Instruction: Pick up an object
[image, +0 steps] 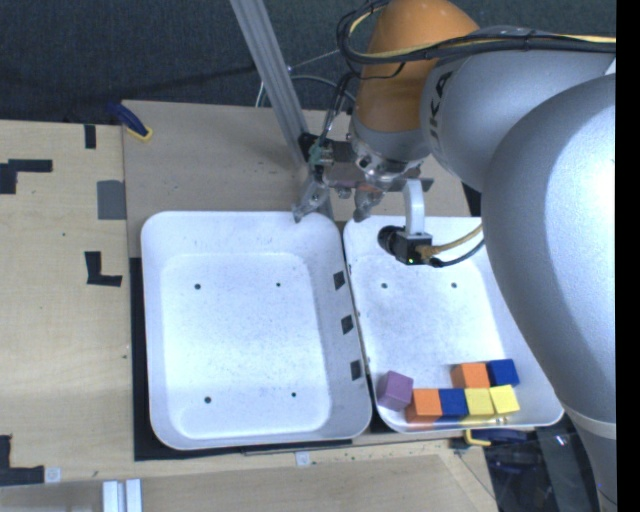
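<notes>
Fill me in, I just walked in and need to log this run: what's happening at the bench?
A grey KUKA arm's gripper hangs over the far rims where the two white bins meet, with nothing between its jaws. The coloured blocks, purple, orange, blue and yellow, sit clustered in the near corner of the right bin, untouched. Nothing is picked up yet.

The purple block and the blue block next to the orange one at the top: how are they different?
The purple block sits at the left end of the cluster, turned at an angle; the blue block sits at the right end, lined up squarely with its neighbours. The purple block stands a little apart, while the blue block touches an orange block. Both are small cubes of similar size in the right bin.
</notes>
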